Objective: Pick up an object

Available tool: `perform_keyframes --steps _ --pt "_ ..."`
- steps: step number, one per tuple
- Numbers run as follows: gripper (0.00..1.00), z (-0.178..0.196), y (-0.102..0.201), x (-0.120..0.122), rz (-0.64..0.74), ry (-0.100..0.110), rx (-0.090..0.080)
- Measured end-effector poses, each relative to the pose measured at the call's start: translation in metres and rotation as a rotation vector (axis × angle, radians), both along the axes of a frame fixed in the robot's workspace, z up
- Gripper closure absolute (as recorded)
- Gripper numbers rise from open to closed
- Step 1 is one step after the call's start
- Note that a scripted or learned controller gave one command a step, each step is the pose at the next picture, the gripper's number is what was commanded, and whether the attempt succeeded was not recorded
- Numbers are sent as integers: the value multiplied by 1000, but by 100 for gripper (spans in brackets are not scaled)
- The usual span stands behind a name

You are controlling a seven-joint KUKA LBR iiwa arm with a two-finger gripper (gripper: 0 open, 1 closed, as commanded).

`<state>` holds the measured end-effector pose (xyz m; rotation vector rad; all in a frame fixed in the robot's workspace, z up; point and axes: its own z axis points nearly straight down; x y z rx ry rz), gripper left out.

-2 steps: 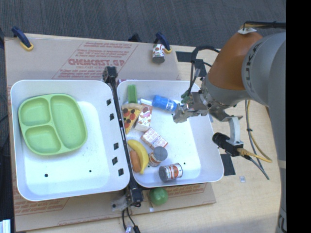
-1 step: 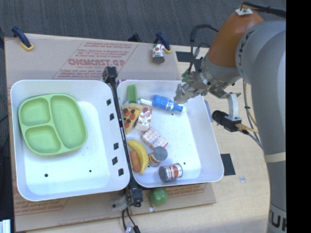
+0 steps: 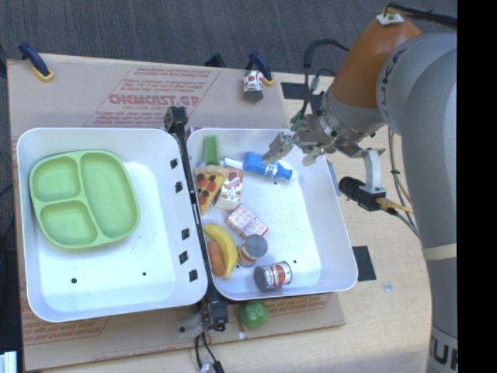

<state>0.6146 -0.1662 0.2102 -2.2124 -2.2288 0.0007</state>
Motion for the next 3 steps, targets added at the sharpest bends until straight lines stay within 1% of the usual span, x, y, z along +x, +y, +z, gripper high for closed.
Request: perform_keyframes --steps 1,2,3 --pt "0 -99 32 -14 -3 -13 -2" --pt "0 20 53 43 -1 -5 -1" --pt "0 19 53 42 -1 -1 -1"
